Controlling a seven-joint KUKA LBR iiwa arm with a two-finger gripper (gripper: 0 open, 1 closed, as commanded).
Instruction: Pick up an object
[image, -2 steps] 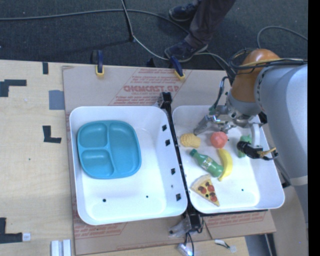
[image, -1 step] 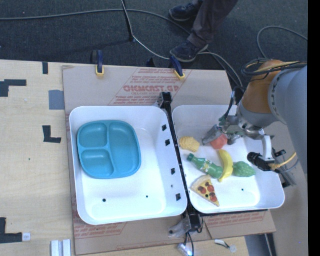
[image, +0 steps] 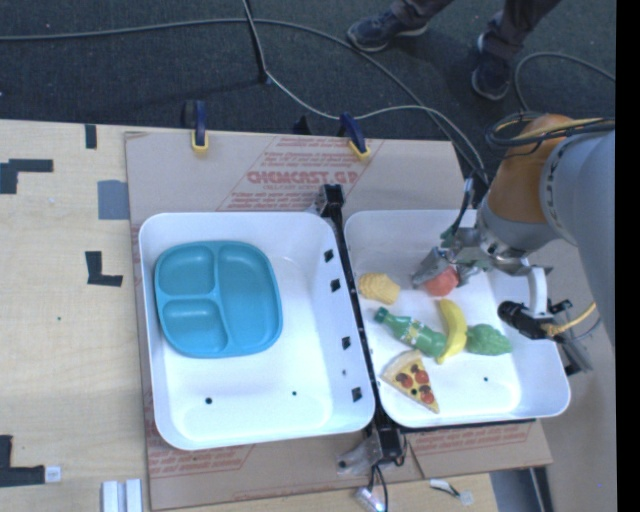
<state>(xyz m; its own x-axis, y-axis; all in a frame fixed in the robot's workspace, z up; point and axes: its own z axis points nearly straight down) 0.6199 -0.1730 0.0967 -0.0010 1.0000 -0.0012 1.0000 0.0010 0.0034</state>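
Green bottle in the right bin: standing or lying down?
Lying down. The green bottle lies on its side on the right bin floor, neck toward the yellow item, base against the banana.

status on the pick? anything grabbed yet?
Done: the arm has reached into the right bin, and the claw sits low at the red toy. In hand: nothing clearly gripped. Left: secure and lift it. The banana, green bottle and pizza slice lie untouched.
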